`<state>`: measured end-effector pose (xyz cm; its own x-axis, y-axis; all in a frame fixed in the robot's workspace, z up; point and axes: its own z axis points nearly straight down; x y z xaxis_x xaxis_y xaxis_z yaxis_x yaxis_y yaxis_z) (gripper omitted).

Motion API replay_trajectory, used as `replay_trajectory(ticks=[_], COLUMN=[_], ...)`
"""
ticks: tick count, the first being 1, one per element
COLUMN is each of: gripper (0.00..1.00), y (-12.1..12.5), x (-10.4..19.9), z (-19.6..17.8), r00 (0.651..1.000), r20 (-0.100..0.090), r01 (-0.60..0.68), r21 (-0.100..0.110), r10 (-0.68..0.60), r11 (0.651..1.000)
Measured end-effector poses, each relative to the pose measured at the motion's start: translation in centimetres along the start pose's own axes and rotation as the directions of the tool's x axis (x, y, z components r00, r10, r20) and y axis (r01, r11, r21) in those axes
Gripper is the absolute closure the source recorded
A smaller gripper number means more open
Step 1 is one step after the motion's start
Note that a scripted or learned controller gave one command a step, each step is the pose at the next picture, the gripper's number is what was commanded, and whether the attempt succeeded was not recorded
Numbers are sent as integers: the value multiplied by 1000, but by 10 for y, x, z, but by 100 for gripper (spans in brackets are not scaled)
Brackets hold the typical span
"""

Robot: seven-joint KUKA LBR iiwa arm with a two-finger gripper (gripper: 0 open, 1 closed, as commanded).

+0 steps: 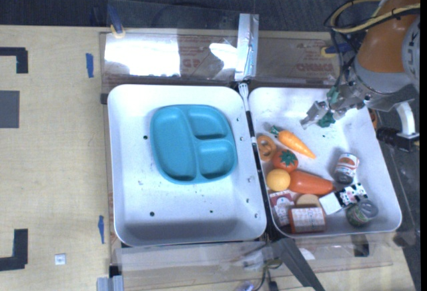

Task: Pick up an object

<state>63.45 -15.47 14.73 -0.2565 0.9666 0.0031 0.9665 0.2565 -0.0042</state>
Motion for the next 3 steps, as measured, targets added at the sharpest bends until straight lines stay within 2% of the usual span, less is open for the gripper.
replay_trajectory(ticks=[1,2,3], gripper=[0,100,100], y=[16,18,37], x=[-61,-64,48], z=[59,47,-83], r00=[998,999,999], r20=[-23,-5,6], r01=[50,53,-38], r21=[7,-6,-20], r10=[-50,-53,38], r11=[999,999,999])
